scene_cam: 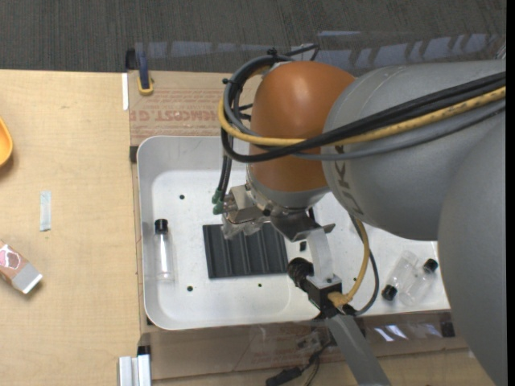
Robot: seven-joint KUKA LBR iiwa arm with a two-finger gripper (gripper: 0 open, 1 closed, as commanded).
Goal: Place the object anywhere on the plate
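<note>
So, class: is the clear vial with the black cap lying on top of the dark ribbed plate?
No. The vial lies on the white bin floor, left of the ribbed plate and apart from it.

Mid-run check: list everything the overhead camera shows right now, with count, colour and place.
White bin: one, white, centre.
Ribbed plate: one, black, middle of the bin floor.
Vial: one, clear with black cap, bin's left side, apart from the plate.
Capped vials: two, clear, black caps, lower right.
Eraser-like block: one, brown and grey, bench far left.
Arm: one, grey with orange band, above the plate.
</note>
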